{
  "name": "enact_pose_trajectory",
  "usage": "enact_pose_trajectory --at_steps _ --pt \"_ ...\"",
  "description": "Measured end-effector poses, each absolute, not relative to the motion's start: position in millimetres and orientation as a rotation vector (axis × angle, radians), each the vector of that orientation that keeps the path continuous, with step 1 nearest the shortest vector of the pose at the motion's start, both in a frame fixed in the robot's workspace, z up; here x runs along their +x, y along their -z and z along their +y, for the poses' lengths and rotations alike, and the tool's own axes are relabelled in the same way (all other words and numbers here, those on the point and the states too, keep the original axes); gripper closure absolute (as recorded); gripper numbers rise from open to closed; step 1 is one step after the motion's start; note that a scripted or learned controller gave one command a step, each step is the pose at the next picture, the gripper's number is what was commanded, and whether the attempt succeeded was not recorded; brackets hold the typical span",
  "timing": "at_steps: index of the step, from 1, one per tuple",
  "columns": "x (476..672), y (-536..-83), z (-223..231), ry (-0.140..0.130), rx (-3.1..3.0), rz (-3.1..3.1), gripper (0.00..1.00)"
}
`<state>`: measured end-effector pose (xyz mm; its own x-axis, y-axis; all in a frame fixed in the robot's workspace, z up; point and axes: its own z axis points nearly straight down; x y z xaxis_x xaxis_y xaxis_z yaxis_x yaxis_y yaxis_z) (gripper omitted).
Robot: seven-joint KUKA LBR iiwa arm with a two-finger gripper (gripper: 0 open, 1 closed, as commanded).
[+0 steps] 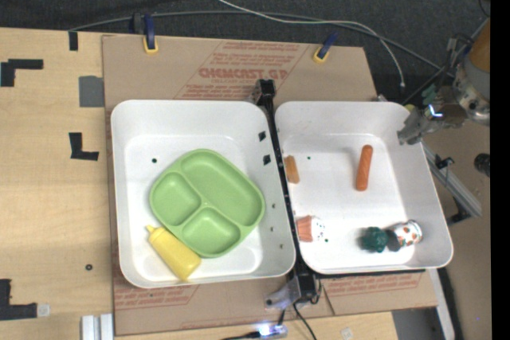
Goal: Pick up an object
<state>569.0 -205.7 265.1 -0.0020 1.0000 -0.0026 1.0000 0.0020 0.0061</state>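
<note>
We are viewing the gripper (pixel 416 126) hovering at the right edge of the frame, over the upper right rim of the right bin (pixel 335 117); we cannot tell its state. Inside that bin, an orange sausage (pixel 363 167) is lying near the centre. A green divided plate (pixel 207 202) is occupying the left bin (pixel 127 131).

left bin (pixel 127 171): green plate (pixel 207 203), yellow bottle (pixel 172 252) | right bin (pixel 335 119): orange carrot (pixel 363 168)
</note>
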Motion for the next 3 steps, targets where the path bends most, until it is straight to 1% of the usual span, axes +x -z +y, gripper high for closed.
enact_pose_trajectory --at_steps 1,2,3 --pt "569.5 -272 -205 0.0 2.219 2.223 1.0" --pt "572.9 -275 -150 0.0 2.215 2.229 1.0" --pt "569.3 -269 -90 0.001 2.216 2.23 1.0"
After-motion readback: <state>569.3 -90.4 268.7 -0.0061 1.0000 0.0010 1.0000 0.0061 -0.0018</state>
